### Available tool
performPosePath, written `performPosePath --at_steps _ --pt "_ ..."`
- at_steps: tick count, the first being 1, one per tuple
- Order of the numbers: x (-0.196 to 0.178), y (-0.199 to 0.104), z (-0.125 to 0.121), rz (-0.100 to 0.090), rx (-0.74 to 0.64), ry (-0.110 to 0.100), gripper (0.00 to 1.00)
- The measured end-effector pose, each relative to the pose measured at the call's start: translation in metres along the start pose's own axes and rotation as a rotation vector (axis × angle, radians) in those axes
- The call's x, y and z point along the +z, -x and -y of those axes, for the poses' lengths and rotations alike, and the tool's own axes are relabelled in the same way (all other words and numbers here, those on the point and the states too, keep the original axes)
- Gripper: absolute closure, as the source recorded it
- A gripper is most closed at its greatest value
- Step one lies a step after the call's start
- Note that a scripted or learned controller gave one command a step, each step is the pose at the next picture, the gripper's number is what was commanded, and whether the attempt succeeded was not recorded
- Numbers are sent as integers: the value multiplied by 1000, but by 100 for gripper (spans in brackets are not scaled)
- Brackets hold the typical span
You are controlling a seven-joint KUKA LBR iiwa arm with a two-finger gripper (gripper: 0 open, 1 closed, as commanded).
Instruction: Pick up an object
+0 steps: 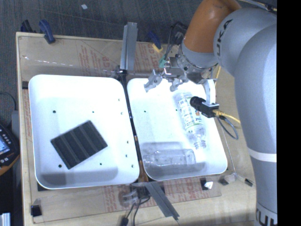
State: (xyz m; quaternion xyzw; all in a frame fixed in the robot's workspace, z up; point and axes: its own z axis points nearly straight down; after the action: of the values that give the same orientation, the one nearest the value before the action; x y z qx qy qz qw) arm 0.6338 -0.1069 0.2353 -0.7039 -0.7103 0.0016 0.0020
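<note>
the claw hangs spread and empty over the right bin's far rim, near a clear bottle; a dark ribbed pad lies in the left bin.

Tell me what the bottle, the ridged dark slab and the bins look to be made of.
Bottle: clear plastic, glossy, the bin's white showing through it; its label looks like paper or film.
Dark slab: matte, ribbed, probably rubber or foam; hard to tell.
Bins: white moulded plastic, smooth, with rounded corners and soft glare.
</note>
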Motion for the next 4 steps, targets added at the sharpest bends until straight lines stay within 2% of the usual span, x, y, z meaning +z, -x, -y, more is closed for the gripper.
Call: performPosePath --at_steps 1,2,3,4 --pt "-15 81 -11 0 35 4 0" --pt "67 93 -14 0 -120 2 0" --pt "67 93 -14 0 -120 2 0" --pt "118 102 31 0 -82 1 0"
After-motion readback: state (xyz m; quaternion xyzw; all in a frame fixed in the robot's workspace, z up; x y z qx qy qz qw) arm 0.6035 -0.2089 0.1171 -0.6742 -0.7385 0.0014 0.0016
